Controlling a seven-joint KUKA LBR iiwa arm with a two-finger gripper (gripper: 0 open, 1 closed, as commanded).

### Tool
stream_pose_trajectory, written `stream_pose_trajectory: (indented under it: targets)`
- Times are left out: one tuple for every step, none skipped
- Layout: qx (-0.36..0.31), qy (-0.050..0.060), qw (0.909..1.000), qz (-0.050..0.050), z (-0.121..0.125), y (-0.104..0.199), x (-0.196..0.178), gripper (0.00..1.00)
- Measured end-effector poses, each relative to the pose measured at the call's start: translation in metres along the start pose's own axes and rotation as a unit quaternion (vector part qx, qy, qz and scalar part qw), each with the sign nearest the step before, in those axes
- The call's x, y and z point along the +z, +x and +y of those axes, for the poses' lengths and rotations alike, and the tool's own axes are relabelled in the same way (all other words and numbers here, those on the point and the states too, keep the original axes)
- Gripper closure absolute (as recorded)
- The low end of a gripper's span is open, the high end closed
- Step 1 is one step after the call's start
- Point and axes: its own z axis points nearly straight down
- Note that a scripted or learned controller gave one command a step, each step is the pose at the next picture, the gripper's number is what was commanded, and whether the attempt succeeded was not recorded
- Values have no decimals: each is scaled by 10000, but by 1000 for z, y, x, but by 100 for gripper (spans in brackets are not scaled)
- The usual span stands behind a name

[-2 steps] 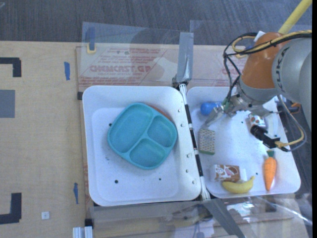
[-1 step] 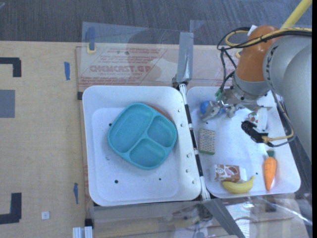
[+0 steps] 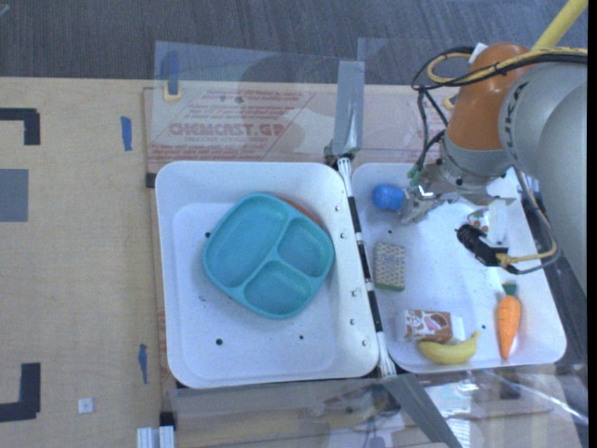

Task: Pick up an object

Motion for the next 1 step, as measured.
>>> stream_pose_trajectory:
  targets:
    - [442,-222,9988,-10,-22,63,-125,100]
